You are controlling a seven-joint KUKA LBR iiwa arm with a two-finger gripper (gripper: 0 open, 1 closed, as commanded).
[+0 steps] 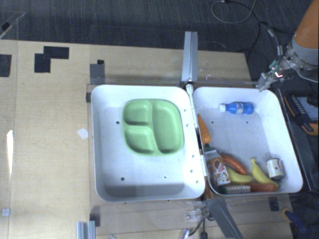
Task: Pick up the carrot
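From my seat I see the arm [308, 34] parked at the upper right, outside the right bin [284, 128], with its gripper [266, 78] hanging just over that bin's far right corner. The gripper is small and blurred at this angle, so I cannot tell how its jaws stand, and I see nothing between them.

The carrot [203, 129] lies against the left wall of the right bin, just beside the divider, pointing roughly along the wall. It is well apart from the gripper, across the bin from it.

A small blue and white bottle [237, 108] lies on its side near the far wall of the same bin. Along the near wall I see a cluster: a printed packet [218, 171], an orange-red vegetable [234, 164] next to it, a yellow banana [260, 173], and a small can [274, 169] near the right corner.

In the left bin [107, 133] sits a green divided tray [152, 126], toward the far side.
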